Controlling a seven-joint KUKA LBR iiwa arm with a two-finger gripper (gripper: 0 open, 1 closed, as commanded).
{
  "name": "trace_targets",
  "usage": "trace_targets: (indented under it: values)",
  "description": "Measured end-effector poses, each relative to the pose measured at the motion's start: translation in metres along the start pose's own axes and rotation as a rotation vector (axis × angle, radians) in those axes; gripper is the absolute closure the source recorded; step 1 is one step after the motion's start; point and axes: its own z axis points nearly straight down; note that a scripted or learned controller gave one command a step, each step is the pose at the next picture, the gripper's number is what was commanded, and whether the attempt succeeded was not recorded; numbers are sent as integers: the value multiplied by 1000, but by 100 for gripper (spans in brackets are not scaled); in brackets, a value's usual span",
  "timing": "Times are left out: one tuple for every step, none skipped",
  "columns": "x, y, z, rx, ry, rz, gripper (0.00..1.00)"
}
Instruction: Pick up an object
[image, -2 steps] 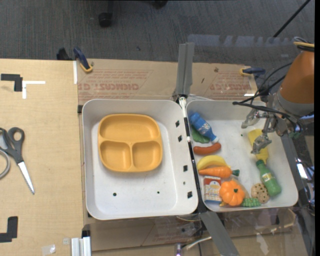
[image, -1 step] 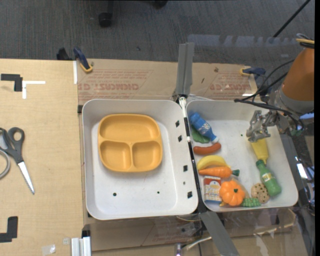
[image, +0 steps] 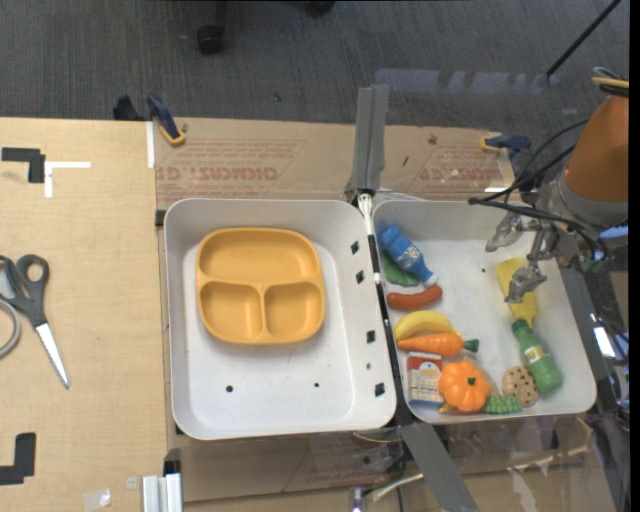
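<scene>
My gripper (image: 510, 264) hangs over the right side of the right bin (image: 455, 225), its two metal fingers spread open. A yellow block (image: 512, 272) lies just beneath and between the fingers; nothing is gripped. Near it a green bottle (image: 537, 356) lies along the bin's right wall. Further left in the same bin are a blue bottle (image: 403, 249), a red sausage (image: 414, 297), a banana (image: 424, 322), a carrot (image: 436, 343), an orange pumpkin (image: 465, 385) and a cookie (image: 517, 382).
The left bin (image: 270, 400) holds a yellow divided plate (image: 262, 285). Scissors (image: 35, 312) lie on the wooden bench at far left. A small carton (image: 424, 381) sits beside the pumpkin. Cables trail from the arm at the right edge.
</scene>
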Motion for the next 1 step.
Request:
trace_targets:
  values:
    - [57, 6, 23, -8, 18, 115, 0]
